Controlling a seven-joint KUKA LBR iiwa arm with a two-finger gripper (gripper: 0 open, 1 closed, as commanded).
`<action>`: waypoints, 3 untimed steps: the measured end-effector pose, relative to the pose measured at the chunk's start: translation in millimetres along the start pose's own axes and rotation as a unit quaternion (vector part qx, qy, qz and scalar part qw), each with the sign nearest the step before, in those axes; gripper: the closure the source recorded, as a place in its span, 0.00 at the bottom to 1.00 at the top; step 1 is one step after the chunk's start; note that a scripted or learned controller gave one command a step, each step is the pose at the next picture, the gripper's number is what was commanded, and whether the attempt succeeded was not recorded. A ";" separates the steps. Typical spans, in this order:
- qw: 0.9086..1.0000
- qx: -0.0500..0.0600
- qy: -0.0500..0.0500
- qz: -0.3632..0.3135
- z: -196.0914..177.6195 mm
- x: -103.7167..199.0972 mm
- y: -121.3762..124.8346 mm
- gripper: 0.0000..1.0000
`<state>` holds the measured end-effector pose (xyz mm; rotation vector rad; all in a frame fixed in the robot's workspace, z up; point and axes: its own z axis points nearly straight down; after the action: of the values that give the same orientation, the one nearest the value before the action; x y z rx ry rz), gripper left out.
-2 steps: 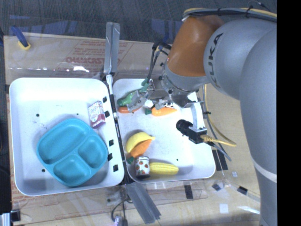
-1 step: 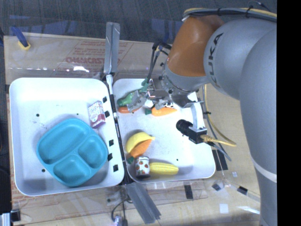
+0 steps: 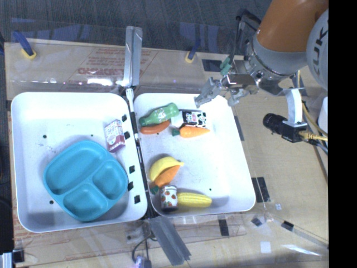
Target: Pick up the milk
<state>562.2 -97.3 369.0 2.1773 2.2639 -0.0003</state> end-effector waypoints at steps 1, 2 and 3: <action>0.996 0.003 0.000 0.089 79.6 -10.2 -52.7 0.00; 1.000 0.000 0.000 0.002 -62.8 -40.3 28.3 0.00; 0.993 0.001 0.000 0.116 -72.6 94.6 76.3 0.00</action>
<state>634.8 0.3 441.6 2.4257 1.9970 -0.0022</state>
